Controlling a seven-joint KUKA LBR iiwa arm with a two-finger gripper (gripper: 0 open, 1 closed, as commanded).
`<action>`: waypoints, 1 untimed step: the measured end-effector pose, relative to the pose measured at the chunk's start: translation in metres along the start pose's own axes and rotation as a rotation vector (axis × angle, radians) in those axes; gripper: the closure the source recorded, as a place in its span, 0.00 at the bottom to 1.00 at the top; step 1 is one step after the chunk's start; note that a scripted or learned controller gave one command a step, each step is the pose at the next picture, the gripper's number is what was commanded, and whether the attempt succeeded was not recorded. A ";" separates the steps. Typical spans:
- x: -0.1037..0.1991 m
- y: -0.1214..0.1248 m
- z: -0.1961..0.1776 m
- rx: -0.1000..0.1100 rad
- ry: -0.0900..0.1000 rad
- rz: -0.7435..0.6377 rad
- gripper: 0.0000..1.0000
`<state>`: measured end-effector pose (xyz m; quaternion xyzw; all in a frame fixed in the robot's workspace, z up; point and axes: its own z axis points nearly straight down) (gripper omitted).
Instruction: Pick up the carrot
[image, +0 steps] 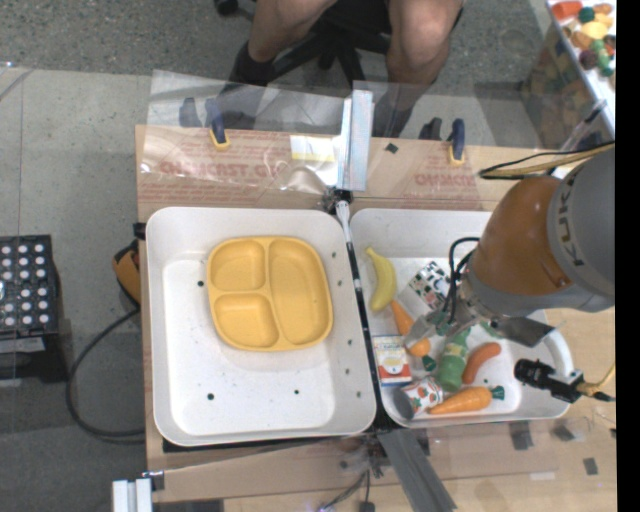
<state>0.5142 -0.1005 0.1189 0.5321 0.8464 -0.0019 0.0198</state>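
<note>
A long orange carrot (463, 402) lies near the front wall of the right bin (420, 228), pointing left to right. My gripper (448, 326) hangs over the middle of that bin, above and behind the carrot and apart from it. It is close over a green bottle (452, 364) and a small orange piece (420, 348). The arm's grey and orange body hides the bin's right part.
Around the gripper lie a banana (381, 280), a short orange stick (401, 318), a red-orange pepper-like piece (482, 360), a small carton (392, 362), a red-labelled can (424, 396) and a black-and-white block (428, 282). A yellow divided plate (270, 292) sits in the left bin (180, 400).
</note>
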 end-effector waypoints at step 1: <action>0.022 0.083 -0.073 0.021 0.032 0.152 1.00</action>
